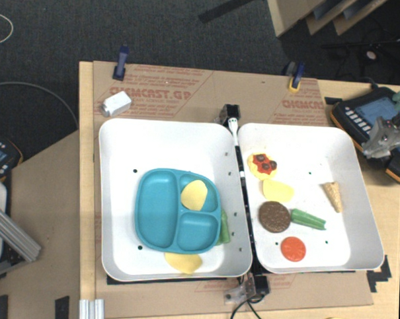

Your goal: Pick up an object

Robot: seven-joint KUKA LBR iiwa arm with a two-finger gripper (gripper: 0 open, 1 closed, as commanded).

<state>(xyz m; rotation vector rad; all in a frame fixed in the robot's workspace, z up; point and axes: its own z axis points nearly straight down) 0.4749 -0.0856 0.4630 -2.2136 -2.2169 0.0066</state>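
Target choice first: take the red disc [293, 248] at 6 o'clock in the right bin [359, 162], close to the front rim and apart from its neighbours, rather than the brown round piece [275, 216] at 8 o'clock, touching the green pod [308, 220]. Drop straight over the disc's middle, go low to the floor, then close across its edge. Farther back, at 3 o'clock of the view, gripper [384, 136] just off the bin's corner; open or closed, cannot tell.

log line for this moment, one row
gripper: right edge, above right white bin | teal divided plastic tray: left white bin, yellow piece inside | nothing held
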